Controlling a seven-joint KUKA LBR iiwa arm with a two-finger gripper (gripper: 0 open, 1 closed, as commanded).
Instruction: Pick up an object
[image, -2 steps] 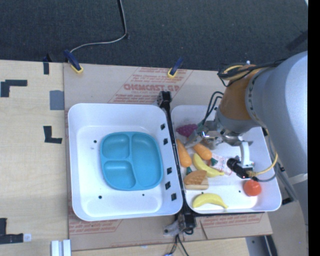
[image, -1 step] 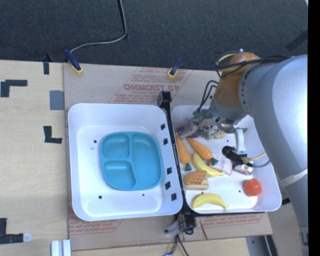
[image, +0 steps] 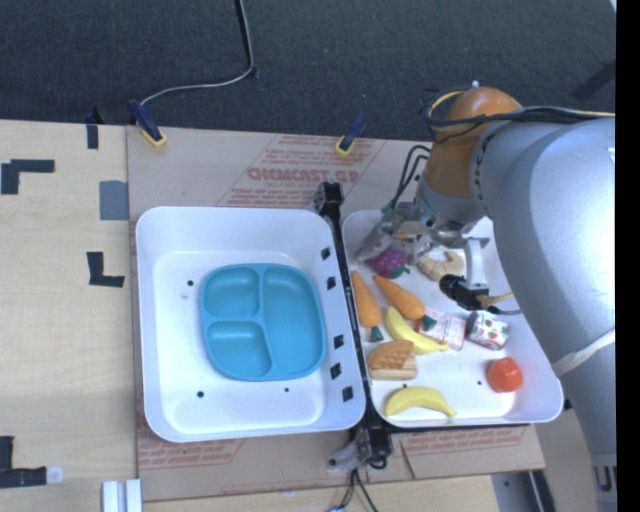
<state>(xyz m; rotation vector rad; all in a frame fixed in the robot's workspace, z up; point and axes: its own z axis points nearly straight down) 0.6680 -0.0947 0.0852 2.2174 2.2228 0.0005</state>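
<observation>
Start at the lower edge of the frame: in the right-hand bin (image: 540, 400) a yellow banana (image: 418, 402) lies near the front wall, lower centre-right, with clear floor around it. You would judge it a light, hard plastic toy, smooth and inclined to slip, so take it across the thick middle rather than the tapering ends. Just above it sits a waffle-patterned bread piece (image: 391, 359), flat and low, hard to get under. To its right, near the bin's right side, an orange-red tomato (image: 505, 374) stands apart; round and slick, it would likely roll out of a pinch.

Further up, centre-right, a second banana (image: 412, 331) touches a small wrapped packet (image: 446, 329) and a white carton (image: 487, 329) lies just beside that. Two carrots (image: 366, 298) (image: 400, 297) lie above them, one along the dividing wall; they are stiff and tapered, so grip near the fat end.

Toward the upper right, a purple vegetable (image: 388, 263) and a pale beige piece (image: 437, 266) sit under the gripper (image: 420, 228), which hangs low over the bin's far end. You cannot tell from this view how its pincer is set, nor whether it has anything.

The left-hand bin (image: 160, 330) holds a blue divided plate (image: 264, 322), centre-left
</observation>
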